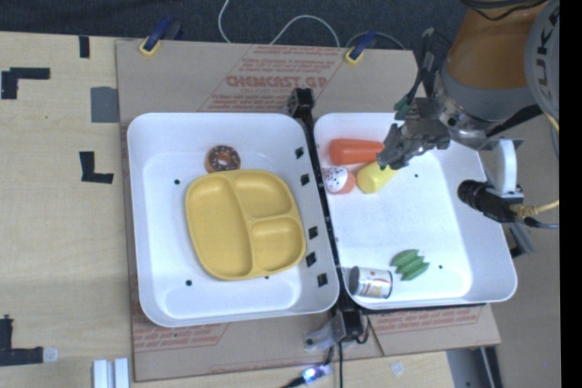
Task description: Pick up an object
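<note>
In the right bin (455,223) lie an orange carrot (353,149), a small white and red piece (336,181), a yellow piece (372,179), a green pod (409,264) and a metal can (371,283). My gripper (396,155) hangs over the bin's back half. Its tip sits right at the upper right end of the yellow piece, just right of the carrot. Its dark body hides the contact with the yellow piece.
The left bin (155,195) holds a yellow divided plate (244,223) and a chocolate donut (222,159) behind it. A black divider (314,195) runs between the bins. The arm and its cables occupy the right side.
</note>
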`<state>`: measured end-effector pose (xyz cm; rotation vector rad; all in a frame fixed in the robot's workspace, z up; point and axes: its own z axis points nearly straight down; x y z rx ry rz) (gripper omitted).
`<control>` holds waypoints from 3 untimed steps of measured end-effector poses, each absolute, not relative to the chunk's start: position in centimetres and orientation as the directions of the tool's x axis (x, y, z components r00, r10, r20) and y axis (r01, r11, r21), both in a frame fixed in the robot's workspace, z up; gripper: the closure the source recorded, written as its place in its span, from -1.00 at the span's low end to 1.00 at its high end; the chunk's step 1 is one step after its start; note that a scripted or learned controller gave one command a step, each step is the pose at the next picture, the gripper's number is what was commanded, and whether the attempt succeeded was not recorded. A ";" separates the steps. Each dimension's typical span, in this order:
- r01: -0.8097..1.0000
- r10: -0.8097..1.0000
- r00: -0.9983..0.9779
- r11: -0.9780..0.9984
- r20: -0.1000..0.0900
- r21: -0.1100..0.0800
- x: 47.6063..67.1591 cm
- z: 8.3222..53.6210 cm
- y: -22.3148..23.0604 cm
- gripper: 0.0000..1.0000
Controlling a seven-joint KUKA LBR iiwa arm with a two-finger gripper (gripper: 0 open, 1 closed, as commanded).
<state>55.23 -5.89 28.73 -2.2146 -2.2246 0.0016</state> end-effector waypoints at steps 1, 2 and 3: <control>1.000 1.000 -0.005 0.005 0.001 -0.003 53.7 28.1 -1.6 1.00; 1.000 1.000 -0.005 0.005 0.001 -0.005 52.0 25.5 3.4 1.00; 1.000 1.000 -0.005 0.005 0.000 -0.005 51.1 23.8 7.6 1.00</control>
